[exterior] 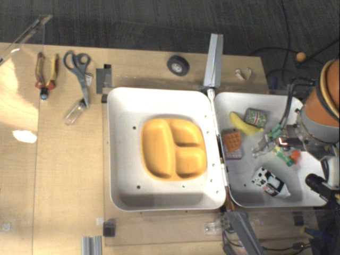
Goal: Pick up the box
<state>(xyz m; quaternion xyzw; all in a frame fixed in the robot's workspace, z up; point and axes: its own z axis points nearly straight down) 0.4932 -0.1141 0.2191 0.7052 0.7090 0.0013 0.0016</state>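
Note:
A small black-and-white box (271, 182) lies tilted on the floor of the right bin (239, 193), near its front. An orange and purple flat pack (232, 144) rests by the bin's left wall. My gripper (270, 142) reaches in from the right, low over the middle of the right bin. It is above and slightly behind the black-and-white box and to the right of the orange pack. Small green and red pieces (287, 155) lie just beneath it. Nothing can be made out in its grasp.
A banana (241, 124) and a green can (256, 117) lie at the back of the right bin. The left bin (122, 185) holds a yellow divided plate (172, 147). Scissors (79, 70), pliers (45, 73) and a tape roll (178, 65) sit on the bench behind.

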